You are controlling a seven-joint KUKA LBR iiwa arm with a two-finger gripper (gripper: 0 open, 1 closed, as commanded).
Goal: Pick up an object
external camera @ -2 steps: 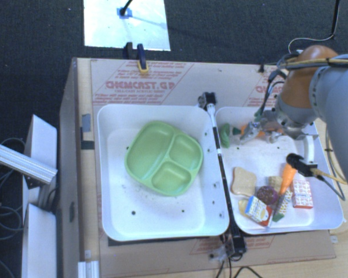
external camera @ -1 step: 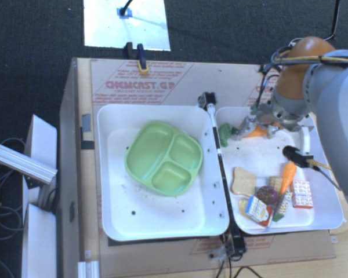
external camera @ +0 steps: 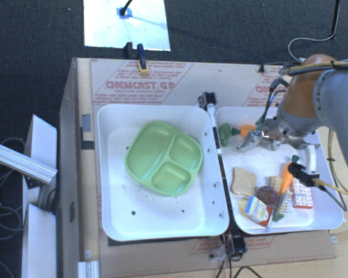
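Reaching in from the right, the arm (external camera: 330,94) places the gripper (external camera: 256,138) low over the far part of the right bin (external camera: 336,213); the finger spacing cannot be determined at this resolution. Pickable objects lie in that bin: a green broccoli piece (external camera: 225,133) and an orange item (external camera: 247,130) just beside the gripper, and nearer the camera a bread slice (external camera: 243,182), a carrot (external camera: 286,177) and small packets (external camera: 302,196). The left bin (external camera: 113,213) holds a green divided plate (external camera: 164,157). Both bins rest on a printed board (external camera: 162,81) above dark carpet (external camera: 35,33).
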